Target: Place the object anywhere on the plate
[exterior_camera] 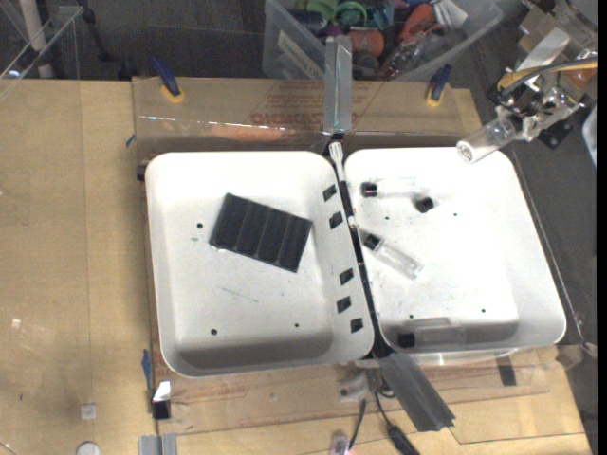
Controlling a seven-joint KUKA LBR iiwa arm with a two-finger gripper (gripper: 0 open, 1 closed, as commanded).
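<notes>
Overhead, the gripper (pixel 527 114) is hanging past the right bin's (pixel 541 282) far corner; whether it is wide or narrow I cannot tell. A clear tube (pixel 391 254) is lying in that bin, and a dark ribbed plate (pixel 261 232) is sitting in the left bin (pixel 180 282). Both bins are resting on a wooden bench (pixel 66 254), with a tub of toys (pixel 379 17) behind.

Two white bins (pixel 190 349), one dark plate (pixel 260 231), two clear tubes (pixel 391 254).

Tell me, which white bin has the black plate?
The left-hand bin: the black plate lies flat in it. The right-hand bin holds small clear pieces.
</notes>
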